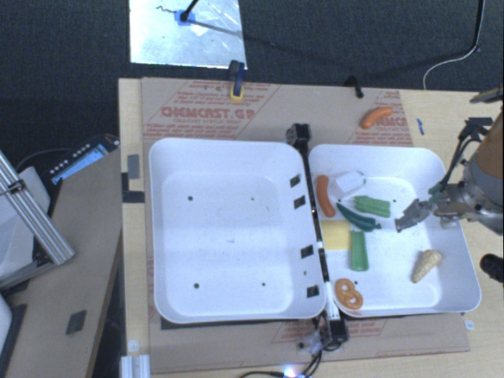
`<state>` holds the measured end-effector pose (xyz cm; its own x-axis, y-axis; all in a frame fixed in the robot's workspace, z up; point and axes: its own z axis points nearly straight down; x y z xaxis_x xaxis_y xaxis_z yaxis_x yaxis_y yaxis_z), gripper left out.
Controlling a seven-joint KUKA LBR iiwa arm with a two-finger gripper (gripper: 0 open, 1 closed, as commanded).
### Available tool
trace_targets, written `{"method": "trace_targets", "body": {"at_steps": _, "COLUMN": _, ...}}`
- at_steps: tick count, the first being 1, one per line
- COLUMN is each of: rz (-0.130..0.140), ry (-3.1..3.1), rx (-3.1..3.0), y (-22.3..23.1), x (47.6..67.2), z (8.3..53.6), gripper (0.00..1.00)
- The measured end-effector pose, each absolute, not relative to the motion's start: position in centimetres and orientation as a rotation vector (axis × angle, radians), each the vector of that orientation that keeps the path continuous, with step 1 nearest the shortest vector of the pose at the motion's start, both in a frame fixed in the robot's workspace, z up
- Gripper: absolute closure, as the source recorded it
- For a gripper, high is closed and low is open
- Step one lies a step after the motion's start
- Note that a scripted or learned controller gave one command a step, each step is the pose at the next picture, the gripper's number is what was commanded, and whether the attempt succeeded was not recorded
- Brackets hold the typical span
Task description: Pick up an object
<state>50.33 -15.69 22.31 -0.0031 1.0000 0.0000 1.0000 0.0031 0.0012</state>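
The right bin carries all the loose items, clustered toward its left half. A red sausage lies along the left wall, its long axis running near to far. Beside it sits a white lid-like piece, and just to the right a light green block lies with its length across the bin, tilted slightly down to the right. Below these a dark teal pod stretches on a diagonal from upper left to lower right, its lower end near the top of a green cylinder, which points near to far. A flat yellow square rests just left of the cylinder, close to the bin wall. A brown pretzel lies in the near left corner. Apart from the cluster, a pale cream cob lies toward the right, its narrow end pointing to the near left. The tool hangs over the bin between the green block and the cob, dark tip aimed left and down, with nothing seen between its parts; whether it is released or clenched cannot be told. The left bin sits touching the right one. On the cardboard-covered surface beyond lie an orange sausage and a yellow-and-blue clamp.
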Motion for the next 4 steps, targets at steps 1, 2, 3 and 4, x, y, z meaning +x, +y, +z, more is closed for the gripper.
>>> {"method": "trace_targets", "body": {"at_steps": 1, "rz": 0.004, "ry": 2.225, "rx": 2.219, "y": -14.7, "x": 53.1, "z": 7.9, "gripper": 0.00}}
{"method": "trace_targets", "body": {"at_steps": 2, "rz": 0.008, "ry": 2.227, "rx": 2.208, "y": -11.6, "x": 57.9, "z": 8.7, "gripper": 0.00}}
{"method": "trace_targets", "body": {"at_steps": 3, "rz": 0.012, "ry": 2.222, "rx": 2.212, "y": -11.7, "x": 57.8, "z": 9.8, "gripper": 1.00}}
{"method": "trace_targets", "body": {"at_steps": 4, "rz": 0.006, "ry": 2.227, "rx": 2.212, "y": -9.1, "x": 58.2, "z": 13.5, "gripper": 1.00}}
